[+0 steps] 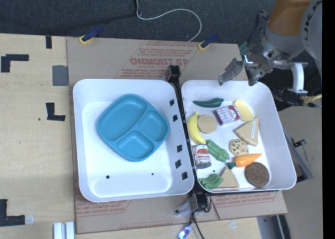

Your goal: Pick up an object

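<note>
A: Can any writing be read?
B: Red print on the cardboard (157,61) at upper centre, too blurred, perhaps.
A: The gripper (242,73)?
B: Fingers spread, nothing between them, above the right bin's (280,128) upper edge. The banana (194,129) lies at its left wall.

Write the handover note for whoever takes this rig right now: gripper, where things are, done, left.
Gripper: open, holding nothing, above the far edge of the right bin.
Right bin holds the toy food: banana, green pepper, carrot, cookie, can and others.
Left bin holds the blue plate.
Done: nothing picked yet.
Left: descend, close on one item, lift.
</note>
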You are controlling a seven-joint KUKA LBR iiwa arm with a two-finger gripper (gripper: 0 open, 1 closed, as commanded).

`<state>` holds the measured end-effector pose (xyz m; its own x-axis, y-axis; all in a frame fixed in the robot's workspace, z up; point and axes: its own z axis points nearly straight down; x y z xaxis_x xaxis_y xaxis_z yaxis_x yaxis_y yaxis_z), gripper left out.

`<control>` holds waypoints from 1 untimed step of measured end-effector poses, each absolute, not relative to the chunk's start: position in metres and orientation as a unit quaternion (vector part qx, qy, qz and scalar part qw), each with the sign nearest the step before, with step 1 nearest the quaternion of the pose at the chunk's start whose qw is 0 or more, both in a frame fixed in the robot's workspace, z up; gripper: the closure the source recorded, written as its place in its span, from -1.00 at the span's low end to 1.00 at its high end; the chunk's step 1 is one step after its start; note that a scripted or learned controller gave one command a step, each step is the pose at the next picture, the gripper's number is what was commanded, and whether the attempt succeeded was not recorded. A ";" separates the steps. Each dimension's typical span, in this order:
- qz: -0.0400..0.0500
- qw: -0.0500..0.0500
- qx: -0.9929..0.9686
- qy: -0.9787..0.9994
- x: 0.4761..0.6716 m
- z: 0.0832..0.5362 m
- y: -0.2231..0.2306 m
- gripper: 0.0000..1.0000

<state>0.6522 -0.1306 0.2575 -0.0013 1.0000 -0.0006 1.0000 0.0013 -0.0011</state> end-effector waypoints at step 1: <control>0.002 0.004 -0.706 -0.709 0.589 0.216 -0.069 -1.00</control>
<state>0.5893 -0.0689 0.2161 -0.0042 1.0000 0.0028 0.9999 0.0042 -0.0094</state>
